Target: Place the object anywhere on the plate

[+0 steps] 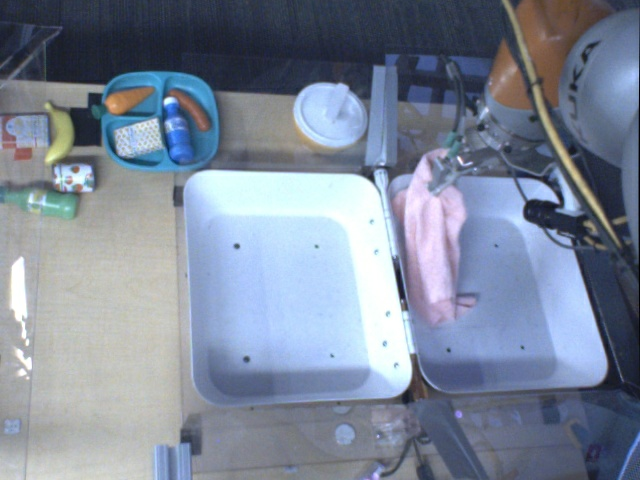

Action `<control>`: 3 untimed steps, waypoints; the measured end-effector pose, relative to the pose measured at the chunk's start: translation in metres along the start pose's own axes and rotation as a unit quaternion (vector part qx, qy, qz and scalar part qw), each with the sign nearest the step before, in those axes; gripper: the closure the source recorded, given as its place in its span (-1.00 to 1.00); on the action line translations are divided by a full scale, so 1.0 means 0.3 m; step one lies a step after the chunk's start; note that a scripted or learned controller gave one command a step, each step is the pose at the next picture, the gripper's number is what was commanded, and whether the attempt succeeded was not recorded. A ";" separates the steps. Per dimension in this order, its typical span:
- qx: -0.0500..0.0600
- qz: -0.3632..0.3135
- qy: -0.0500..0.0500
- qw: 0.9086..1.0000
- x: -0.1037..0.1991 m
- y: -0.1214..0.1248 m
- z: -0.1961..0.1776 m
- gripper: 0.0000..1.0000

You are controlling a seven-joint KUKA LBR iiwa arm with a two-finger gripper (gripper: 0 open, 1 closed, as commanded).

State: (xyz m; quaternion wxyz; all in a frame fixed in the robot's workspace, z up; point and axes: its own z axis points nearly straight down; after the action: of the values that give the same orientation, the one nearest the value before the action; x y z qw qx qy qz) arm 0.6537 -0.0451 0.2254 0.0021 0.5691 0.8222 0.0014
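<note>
Pink cloth (433, 243) draped in right bin (560, 368)

The grey KUKA arm (600, 78) reaches in over the bench's far right corner, its orange band (535, 38) sitting above the wrist. Black and yellow cables run down along it. The wrist tilts down and to the left, setting the gripper (447, 165) above the far left part of the right bin. Its fingers are closed on the top of a pink cloth (432, 243), which hangs from them.
</note>
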 end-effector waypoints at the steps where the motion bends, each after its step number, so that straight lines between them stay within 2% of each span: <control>1: 0.000 -0.201 0.001 0.980 0.158 -0.072 0.029 1.00; 2: 0.000 -0.392 0.001 0.920 0.338 -0.141 -0.006 1.00; 3: -0.001 -0.567 0.001 0.824 0.494 -0.200 -0.039 1.00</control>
State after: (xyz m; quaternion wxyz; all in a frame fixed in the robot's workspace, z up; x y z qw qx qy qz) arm 0.5453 0.0726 0.2366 0.0020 0.0028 1.0000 0.0011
